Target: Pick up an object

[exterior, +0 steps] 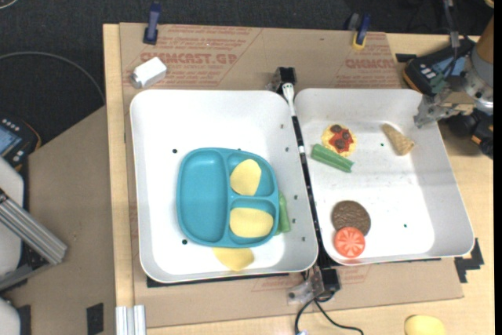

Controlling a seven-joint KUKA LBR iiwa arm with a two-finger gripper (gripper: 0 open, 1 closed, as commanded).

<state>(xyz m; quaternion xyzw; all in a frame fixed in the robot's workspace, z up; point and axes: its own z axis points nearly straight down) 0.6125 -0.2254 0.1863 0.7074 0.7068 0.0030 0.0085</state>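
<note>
1 tan wedge [398,140] just left of tool [430,115].

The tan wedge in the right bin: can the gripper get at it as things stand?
Probably yes. The tan wedge lies alone on the right bin's floor, apart from the other food, and the gripper sits at the near rim beside it.

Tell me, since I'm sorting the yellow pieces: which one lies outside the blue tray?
The yellow piece on the bin floor by the tray's near edge; the other two sit in compartments.

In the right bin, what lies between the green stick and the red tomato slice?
The camera view shows a brown round patty between green stick and tomato slice.
</note>
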